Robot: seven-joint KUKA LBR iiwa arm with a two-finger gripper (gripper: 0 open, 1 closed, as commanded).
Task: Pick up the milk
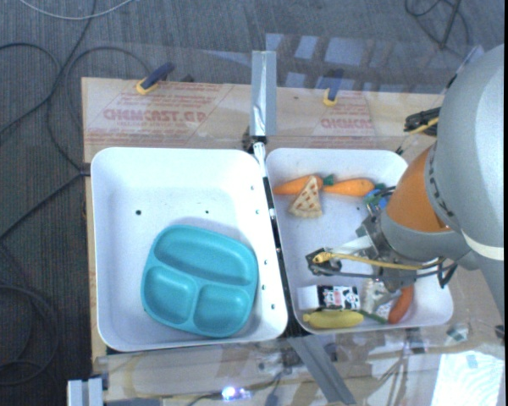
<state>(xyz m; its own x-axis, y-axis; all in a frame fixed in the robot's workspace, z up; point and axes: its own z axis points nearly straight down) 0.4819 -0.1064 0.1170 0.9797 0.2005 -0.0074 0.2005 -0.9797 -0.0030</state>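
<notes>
Small boxy milk carton (328,297) at 7 o'clock in the smooth white right bin (343,222)
It is printed black and white, with a curved yellow banana (334,319) at its 6 o'clock; the gripper (377,288) hangs at its 3 o'clock, and I cannot tell how the jaws stand.

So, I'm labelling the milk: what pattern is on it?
White with black patches, cow-style; the milk carton shows best in the camera view.

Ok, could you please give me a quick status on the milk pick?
Gripper down in right bin, beside the milk. Milk lying near front wall, not seen held. Banana right alongside it.
</notes>
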